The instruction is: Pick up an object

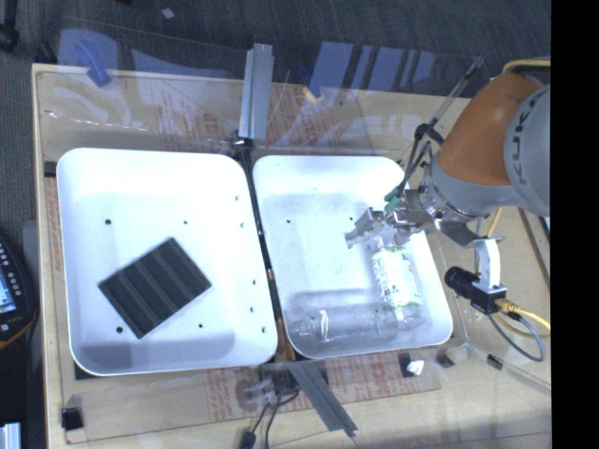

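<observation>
In the right bin (309, 185) a small white bottle with a green label (395, 281) lies near the right wall. A clear plastic bottle (346, 321) lies on its side along the bin's front edge. My gripper (374, 229) hangs over the right bin, just above the top end of the white bottle. A dark ribbed rectangular pad (154, 286) lies flat in the left bin (94, 185).
The grey arm with its orange band (487, 138) reaches in over the right bin's right rim. A black connector with a yellow cable (482, 293) sits outside that rim. A metal post (255, 92) stands behind the gap between the bins.
</observation>
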`<state>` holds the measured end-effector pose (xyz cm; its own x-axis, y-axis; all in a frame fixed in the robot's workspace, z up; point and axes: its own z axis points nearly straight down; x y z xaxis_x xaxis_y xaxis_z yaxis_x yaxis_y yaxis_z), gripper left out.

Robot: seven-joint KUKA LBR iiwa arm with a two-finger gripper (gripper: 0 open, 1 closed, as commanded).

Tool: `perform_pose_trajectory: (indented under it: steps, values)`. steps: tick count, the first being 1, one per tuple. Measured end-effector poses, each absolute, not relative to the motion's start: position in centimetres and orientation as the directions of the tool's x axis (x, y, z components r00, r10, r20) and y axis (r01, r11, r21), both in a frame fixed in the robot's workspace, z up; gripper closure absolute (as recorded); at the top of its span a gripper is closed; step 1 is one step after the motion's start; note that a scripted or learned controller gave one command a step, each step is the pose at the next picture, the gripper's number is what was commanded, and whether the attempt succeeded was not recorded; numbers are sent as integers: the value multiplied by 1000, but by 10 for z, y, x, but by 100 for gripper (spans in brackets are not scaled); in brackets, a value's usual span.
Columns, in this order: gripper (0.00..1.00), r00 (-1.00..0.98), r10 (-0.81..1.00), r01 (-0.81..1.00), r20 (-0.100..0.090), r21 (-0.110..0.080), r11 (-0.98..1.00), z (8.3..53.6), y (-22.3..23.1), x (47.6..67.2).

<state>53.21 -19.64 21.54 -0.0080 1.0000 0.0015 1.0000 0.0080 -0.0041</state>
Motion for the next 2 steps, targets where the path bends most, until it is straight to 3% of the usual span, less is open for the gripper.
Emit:
perform_pose_trajectory:
  steps: [1,2]
  values:
    - [0,2,1000,1000,1,-3,-2,224,-209,535]
    - [0,25,1000,1000,0,-2,-25,206,-206,557]
